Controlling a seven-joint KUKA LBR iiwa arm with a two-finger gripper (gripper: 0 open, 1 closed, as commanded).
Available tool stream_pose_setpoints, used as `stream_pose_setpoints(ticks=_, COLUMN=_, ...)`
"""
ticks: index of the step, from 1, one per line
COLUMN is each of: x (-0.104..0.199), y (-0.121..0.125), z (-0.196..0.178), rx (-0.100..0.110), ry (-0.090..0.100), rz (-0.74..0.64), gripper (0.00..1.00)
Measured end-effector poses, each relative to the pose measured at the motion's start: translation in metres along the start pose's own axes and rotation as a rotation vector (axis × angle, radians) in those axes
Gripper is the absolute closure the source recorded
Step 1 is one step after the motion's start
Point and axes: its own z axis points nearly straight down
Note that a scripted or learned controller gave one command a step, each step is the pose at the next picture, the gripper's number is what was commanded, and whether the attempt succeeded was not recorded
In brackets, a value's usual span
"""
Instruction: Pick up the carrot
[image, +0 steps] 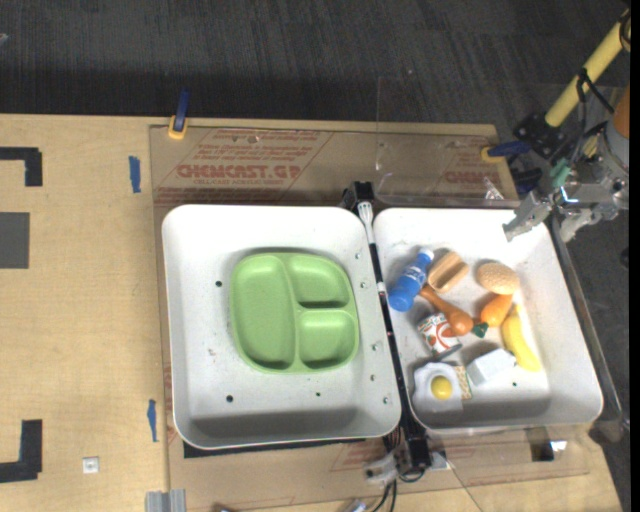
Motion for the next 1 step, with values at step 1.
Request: stream_pose_setpoints(ticks=1, x=0.0002, y=-0.0223, z=0.1456, rx=0.008, ry=0.003, rz=-0.144, gripper=0.00)
